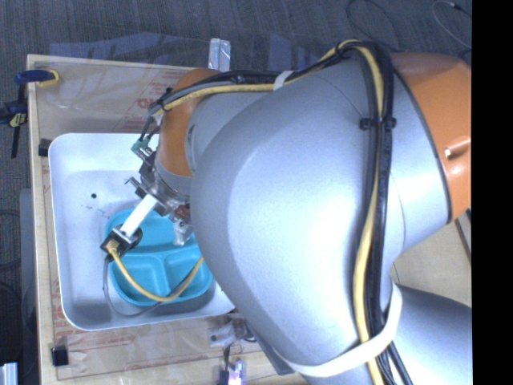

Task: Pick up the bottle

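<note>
My gripper (178, 224) hangs low in the left white bin (72, 175), over the far edge of a blue divided tray (156, 267). The grey arm (321, 207) with its orange band (437, 127) covers the gripper from above and hides most of the bench to the right. A white bar with a black tip (128, 227) sticks out from the wrist to the left, over the tray's left rim. A yellow cable (160, 297) loops from it across the tray.
The left bin's bare white floor (80, 207) lies to the left of the tray. The wooden bench edge (96, 74) runs behind the bin, with a blue clamp (32, 77) at its far left corner.
</note>
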Controlling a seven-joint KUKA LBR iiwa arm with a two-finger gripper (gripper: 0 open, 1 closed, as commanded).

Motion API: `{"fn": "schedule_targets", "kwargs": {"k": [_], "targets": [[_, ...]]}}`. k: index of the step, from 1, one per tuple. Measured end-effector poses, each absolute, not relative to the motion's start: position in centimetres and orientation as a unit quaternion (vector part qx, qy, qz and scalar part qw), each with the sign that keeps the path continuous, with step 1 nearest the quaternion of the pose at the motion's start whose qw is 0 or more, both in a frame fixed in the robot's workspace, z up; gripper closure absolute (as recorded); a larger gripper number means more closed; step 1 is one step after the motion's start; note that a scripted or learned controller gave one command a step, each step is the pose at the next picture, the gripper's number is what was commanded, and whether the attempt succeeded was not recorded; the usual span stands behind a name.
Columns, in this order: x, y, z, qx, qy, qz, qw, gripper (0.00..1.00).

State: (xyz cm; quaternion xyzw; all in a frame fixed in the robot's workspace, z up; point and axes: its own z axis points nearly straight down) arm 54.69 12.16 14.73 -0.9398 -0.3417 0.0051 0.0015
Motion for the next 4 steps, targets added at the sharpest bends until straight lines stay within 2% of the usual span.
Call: {"fn": "schedule_targets", "kwargs": {"k": [1, 2, 3, 4], "targets": [[52.0, 10.0, 9.1, -0.977, -0.214, 0.0059, 0.002, 0.00], [53.8, 7.0, 19.0, -0.918, -0.398, 0.0031, 0.002, 0.00], [50.4, 11.0, 9.0, -0.947, -0.321, 0.0035, 0.002, 0.00], [51.5, 13.5, 25.8, -0.979, -0.204, 0.0022, 0.000, 0.00]]}}
